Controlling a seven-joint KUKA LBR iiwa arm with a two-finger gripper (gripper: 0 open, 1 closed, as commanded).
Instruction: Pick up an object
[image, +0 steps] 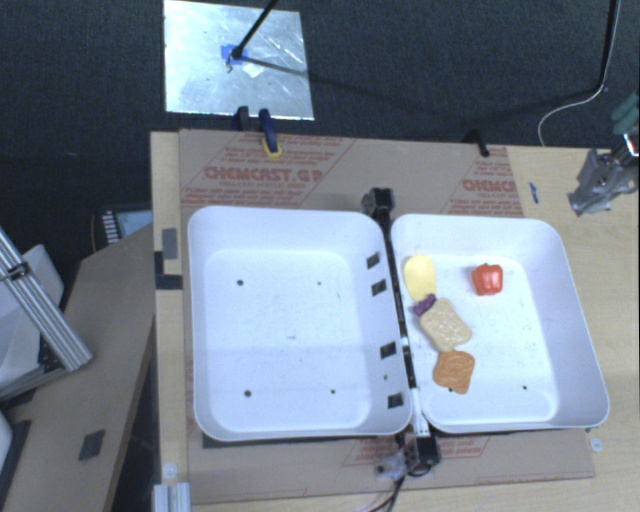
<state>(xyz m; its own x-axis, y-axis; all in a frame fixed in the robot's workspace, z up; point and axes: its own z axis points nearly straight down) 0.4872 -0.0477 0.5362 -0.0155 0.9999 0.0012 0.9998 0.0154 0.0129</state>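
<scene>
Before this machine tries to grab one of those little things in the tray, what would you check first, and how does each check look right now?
1. Things to pick lie in the right white bin: ok; yellow rounded piece, red pepper-like piece, tan cracker-shaped piece, orange rounded piece.
2. Red piece stands apart from the others: ok.
3. Yellow, tan and orange pieces sit close together near the divider, with a small purple bit between two: not ok for a clean grab.
4. Gripper sits at the right edge, outside the bin: ok.
5. Jaws open: cannot tell.
</scene>
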